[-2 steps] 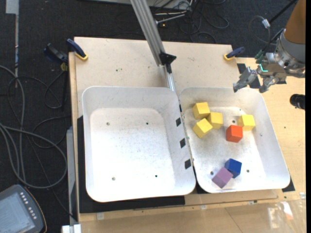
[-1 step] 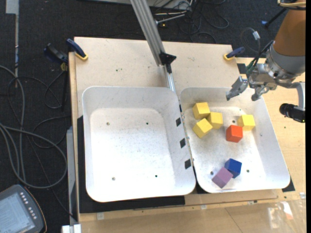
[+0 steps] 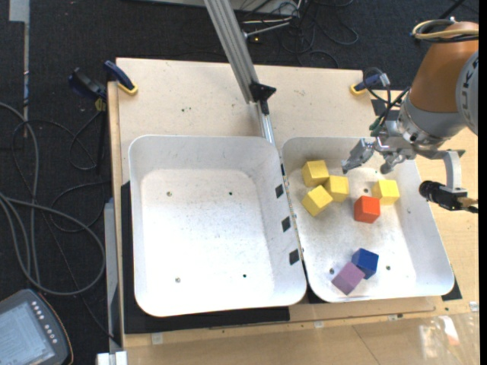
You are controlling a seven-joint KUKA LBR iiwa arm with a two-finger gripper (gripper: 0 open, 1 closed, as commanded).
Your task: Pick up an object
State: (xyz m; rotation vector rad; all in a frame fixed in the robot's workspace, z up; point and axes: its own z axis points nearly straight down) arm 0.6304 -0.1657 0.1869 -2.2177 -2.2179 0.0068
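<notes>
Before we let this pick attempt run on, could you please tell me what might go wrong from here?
1. Three yellow cubes sit close together, so the claw could nudge neighbours instead of isolating one.
2. The fourth yellow cube lies against the orange cube; a descent there might pinch both or push one away.
3. The claw hangs near the right bin's rim, so it could clip that wall.

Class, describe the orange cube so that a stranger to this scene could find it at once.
Look in the right-hand white bin, the one that holds all the blocks. Near its middle, below a cluster of yellow blocks, sits the orange cube. It is the only orange block; the purple block and blue block lie nearer the front edge.
</notes>
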